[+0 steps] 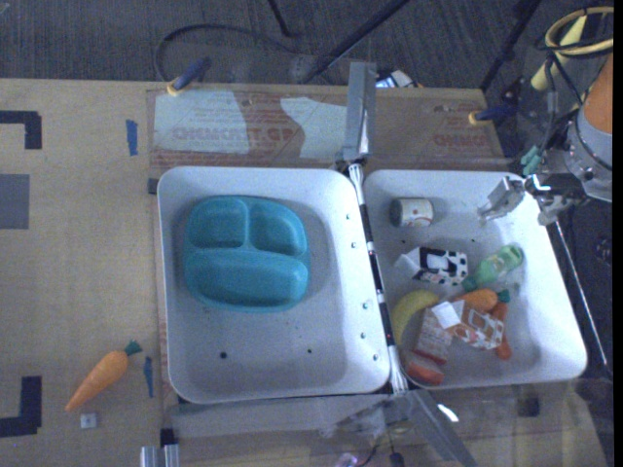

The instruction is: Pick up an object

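**binwatcher:** So what's in each bin? Left bin (175, 358) has the blue divided plate (245, 251) lying upside down, sitting toward 10 o'clock in there.

**kukafan22:** Right bin (565, 348) is the busy one. Small cream cup (413, 211) on its side up at 11 o'clock, long axis running 9 to 3. Black-and-white cow-print thing (443, 264) in the middle, green bottle (499, 262) just beside it at 3 o'clock, tilted with its long axis from 8 to 2. Lower down there's a banana (411, 308), a red-and-white carton (458, 329) and an orange carrot (482, 300), all piled touching.

**binwatcher:** And the jaws?

**kukafan22:** Gripper (503, 199) hangs over the right bin's 1 o'clock corner. Nothing is between the jaws, but honestly can't tell how far open they are, too blurry.

**binwatcher:** Also a loose toy carrot (98, 378) on the surface (68, 261), at 8 o'clock from the left bin, tip pointing 8.
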